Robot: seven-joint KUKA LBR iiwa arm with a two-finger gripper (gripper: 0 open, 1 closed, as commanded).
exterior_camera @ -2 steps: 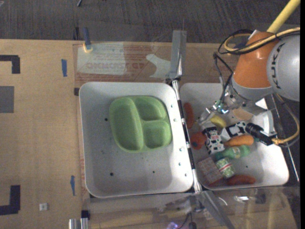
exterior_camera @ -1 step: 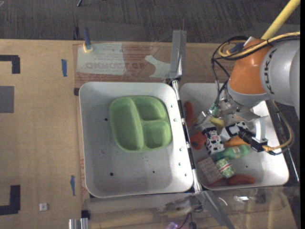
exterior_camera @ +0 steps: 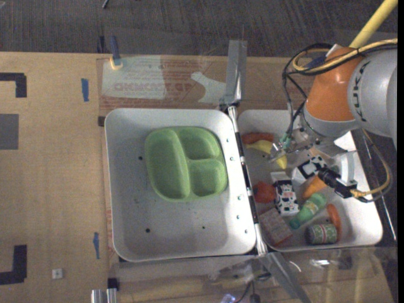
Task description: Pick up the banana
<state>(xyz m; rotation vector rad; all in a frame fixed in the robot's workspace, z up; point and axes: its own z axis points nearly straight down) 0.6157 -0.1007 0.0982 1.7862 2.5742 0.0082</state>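
Observation:
The yellow banana (exterior_camera: 261, 147) lies in the upper left part of the right bin (exterior_camera: 369, 232), next to an orange-red item (exterior_camera: 255, 137). A further yellow patch (exterior_camera: 280, 162) shows just below the gripper; it may be the banana's other end. My gripper (exterior_camera: 282, 149) is down in the bin right at the banana's right end, under the arm's orange band (exterior_camera: 331, 96). The wrist hides the contact point, so a hold on the banana is not visible.
The left bin (exterior_camera: 126, 226) holds a green divided plate (exterior_camera: 186, 163). Crowded below the gripper are a black-and-white carton (exterior_camera: 286, 196), a green bottle (exterior_camera: 309, 210), a can (exterior_camera: 322, 233), an orange piece (exterior_camera: 314, 185), a red item (exterior_camera: 265, 192) and a pink box (exterior_camera: 276, 223).

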